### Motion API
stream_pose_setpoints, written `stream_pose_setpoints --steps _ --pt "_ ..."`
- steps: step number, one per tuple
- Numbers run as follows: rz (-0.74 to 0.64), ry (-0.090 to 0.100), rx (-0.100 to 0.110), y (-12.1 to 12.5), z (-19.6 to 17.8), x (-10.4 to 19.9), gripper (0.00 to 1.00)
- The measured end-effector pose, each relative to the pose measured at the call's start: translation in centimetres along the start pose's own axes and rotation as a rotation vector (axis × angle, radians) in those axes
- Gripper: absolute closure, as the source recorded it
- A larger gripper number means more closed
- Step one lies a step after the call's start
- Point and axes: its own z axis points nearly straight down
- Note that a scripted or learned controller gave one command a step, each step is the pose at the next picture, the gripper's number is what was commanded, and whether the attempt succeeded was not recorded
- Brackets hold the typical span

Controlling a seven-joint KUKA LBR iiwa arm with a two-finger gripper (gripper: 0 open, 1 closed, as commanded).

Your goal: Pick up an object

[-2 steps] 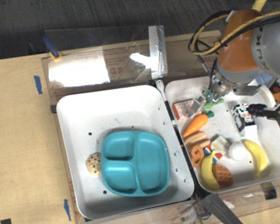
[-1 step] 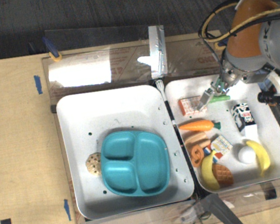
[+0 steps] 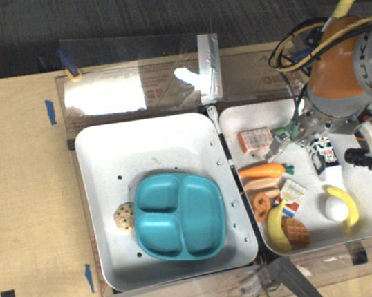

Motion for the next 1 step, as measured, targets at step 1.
stream_pose_setpoints --steps 1 --pt "-0.027 -0.002 -0.002 -3.99 -0.07 3.59 0.0"
